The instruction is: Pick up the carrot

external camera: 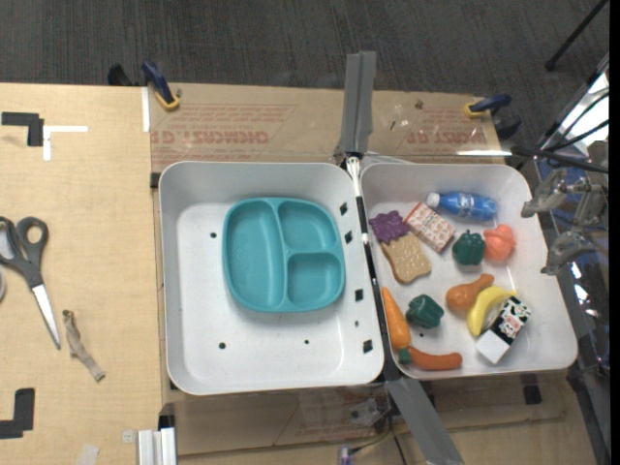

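The carrot [391, 318] is an orange tapered toy. It lies along the left wall of the right bin [552, 356], thin tip toward the back and green top toward the front. A green pepper [423, 310] lies just to its right. A red-orange sausage [436, 360] lies just in front of its green end.
Also in the right bin are a blue bottle [463, 203], purple grapes [388, 226], a cracker box [429, 226], bread [406, 257], another green pepper [468, 247], a drumstick [469, 291], a banana [484, 308] and a milk carton [504, 329]. The left bin [194, 337] holds a teal divided plate [284, 255]. Scissors [29, 264] lie far left.
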{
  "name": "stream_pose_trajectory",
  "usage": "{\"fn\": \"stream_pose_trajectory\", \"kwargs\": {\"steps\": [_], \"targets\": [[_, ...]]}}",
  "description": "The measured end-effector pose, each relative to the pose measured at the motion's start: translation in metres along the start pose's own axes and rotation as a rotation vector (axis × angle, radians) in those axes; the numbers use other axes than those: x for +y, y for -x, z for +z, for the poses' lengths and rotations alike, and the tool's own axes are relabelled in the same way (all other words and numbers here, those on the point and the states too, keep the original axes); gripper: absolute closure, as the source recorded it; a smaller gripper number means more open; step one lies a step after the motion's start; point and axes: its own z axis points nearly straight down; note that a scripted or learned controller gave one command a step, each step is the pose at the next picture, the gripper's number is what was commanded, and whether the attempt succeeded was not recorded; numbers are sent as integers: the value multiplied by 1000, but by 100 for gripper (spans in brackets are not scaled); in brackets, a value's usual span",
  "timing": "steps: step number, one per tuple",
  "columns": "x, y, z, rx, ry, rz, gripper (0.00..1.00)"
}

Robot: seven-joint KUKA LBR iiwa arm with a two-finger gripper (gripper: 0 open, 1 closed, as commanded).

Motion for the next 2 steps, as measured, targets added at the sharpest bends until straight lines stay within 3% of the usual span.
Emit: {"fn": "stream_pose_trajectory", "kwargs": {"steps": [1,2], "targets": [[-1,-35,131,1,1,32,0],[-10,-58,150,-16,-2,237,0]]}}
